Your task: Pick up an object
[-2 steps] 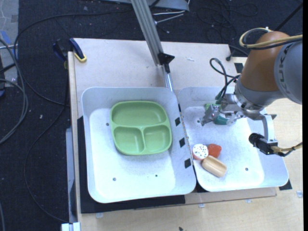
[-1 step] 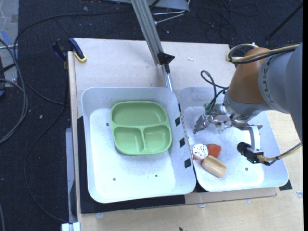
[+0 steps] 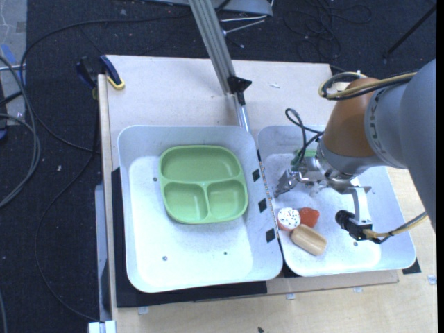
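- Objects for picking lie in the right bin [image 3: 388,255], clustered near its left wall: a white ball [image 3: 288,218] with dark speckles, a red piece [image 3: 309,217] just right of it, and a tan roll [image 3: 309,241] just below both
- Ball and red piece look to be touching; the roll lies tilted, its upper end close under the ball
- End effector [image 3: 290,181] hangs over the upper left part of the right bin, above the cluster and apart from it; nothing shows between its fingers
- Whether the fingers are spread or pressed together cannot be told from this slant; they read as a grey metallic tangle
- Arm [image 3: 388,120] comes in from the right, grey with an orange band above the wrist, covering much of the right bin's upper half
- A black cable loops up from the wrist; a white bracket with a black fitting [image 3: 349,220] hangs to the right of the red piece
- Left bin [image 3: 146,255] holds a green tray [image 3: 204,184] with three compartments, set toward its upper middle
- Both bins sit side by side on the bench [image 3: 166,89], touching along their inner edges
- A slanted metal pole [image 3: 211,37] crosses the bench top from above
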`<state>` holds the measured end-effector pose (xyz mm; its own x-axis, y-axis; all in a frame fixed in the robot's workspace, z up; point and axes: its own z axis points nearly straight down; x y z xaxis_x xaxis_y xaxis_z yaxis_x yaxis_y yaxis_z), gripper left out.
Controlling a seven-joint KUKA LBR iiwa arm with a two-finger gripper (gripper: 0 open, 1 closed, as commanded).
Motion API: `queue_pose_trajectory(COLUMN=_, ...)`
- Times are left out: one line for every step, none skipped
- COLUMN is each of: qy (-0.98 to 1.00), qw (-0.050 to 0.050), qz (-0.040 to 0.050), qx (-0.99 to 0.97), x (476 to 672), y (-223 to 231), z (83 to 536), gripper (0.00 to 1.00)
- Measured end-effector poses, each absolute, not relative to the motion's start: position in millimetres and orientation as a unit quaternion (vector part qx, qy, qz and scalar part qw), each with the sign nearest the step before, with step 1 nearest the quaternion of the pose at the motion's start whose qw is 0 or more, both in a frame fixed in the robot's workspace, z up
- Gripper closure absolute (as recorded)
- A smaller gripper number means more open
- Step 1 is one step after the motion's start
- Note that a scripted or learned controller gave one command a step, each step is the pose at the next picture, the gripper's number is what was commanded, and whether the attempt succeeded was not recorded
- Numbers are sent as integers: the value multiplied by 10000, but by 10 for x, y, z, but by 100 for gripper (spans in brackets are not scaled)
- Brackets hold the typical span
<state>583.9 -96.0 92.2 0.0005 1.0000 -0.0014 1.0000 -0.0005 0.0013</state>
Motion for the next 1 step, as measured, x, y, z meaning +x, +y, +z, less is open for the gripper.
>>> queue_pose_trajectory(qy=7063, qw=29, qz=9, qx=7079, x=5851, y=-969, z=1047, gripper=100)
